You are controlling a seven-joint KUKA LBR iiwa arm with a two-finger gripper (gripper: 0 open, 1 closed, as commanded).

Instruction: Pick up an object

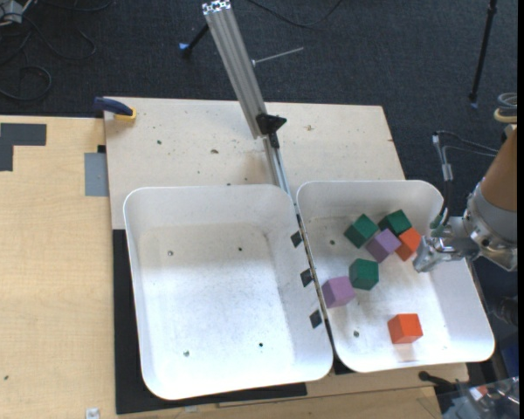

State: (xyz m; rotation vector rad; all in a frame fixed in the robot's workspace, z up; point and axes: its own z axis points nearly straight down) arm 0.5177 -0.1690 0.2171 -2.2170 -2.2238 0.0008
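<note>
In the camera view the right bin [458,343] holds several small blocks. A tight cluster near its back has two green blocks [361,230], [395,223], a purple block [383,244] and an orange block [408,243]. Further forward lie a green block [364,274], a purple block [338,291] and an orange block [405,328]. My gripper [428,256] hangs at the right side of this bin, just right of the orange block in the cluster. Nothing shows between its fingers.
The left bin [157,234] sits beside the right one, with small black clips along the shared rims. A slanted aluminium bar [240,68] rises behind the bins. A blue-and-yellow tool [115,108] lies at the board's back left corner.
</note>
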